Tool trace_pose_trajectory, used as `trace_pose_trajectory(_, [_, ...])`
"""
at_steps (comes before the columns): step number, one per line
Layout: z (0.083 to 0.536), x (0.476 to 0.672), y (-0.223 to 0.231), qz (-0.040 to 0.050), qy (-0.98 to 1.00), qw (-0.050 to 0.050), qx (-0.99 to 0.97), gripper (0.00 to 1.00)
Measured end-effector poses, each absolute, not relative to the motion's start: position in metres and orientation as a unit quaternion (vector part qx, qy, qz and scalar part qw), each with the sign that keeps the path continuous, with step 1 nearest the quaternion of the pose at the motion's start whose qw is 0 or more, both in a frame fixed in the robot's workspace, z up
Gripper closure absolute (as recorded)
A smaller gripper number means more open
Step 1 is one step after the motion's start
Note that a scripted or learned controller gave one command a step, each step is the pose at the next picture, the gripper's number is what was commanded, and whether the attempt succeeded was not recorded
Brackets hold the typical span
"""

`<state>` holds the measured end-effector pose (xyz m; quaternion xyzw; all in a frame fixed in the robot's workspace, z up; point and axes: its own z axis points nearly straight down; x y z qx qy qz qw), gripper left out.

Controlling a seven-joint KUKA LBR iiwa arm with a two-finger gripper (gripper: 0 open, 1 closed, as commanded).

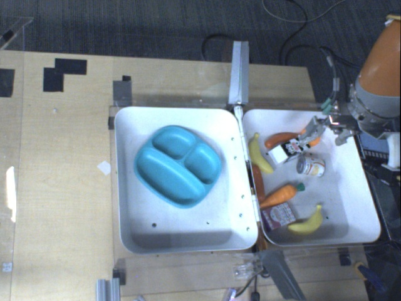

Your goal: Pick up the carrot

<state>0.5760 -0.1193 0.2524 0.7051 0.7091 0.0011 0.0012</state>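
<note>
Carrot (279, 195) free in right bin (366, 187), near its left wall.

It lies between a yellow banana (259, 155) and a purple packet (280, 216). My pincer (311, 135) hangs near the bin's far edge, over a small can (311, 166); finger spread: cannot tell.

Dark grey carpet floor (125, 11) w/ loose cable (285, 5); light wood bench (56, 168), black patches (62, 73).

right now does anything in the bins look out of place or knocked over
Nothing is spilled or damaged. The small can lies on its side in the right bin, among a loose jumble with the carrot and two bananas.
</note>
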Motion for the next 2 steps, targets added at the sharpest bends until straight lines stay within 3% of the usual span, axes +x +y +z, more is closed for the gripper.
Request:
trace_pose_trajectory(1, [0.242, 0.564, -0.105, 0.0011, 0.674, 0.001, 0.739, 0.00])
trace_pose_trajectory(2, [0.121, 0.601, -0.146, 0.0093, 0.678, 0.010, 0.735, 0.00])
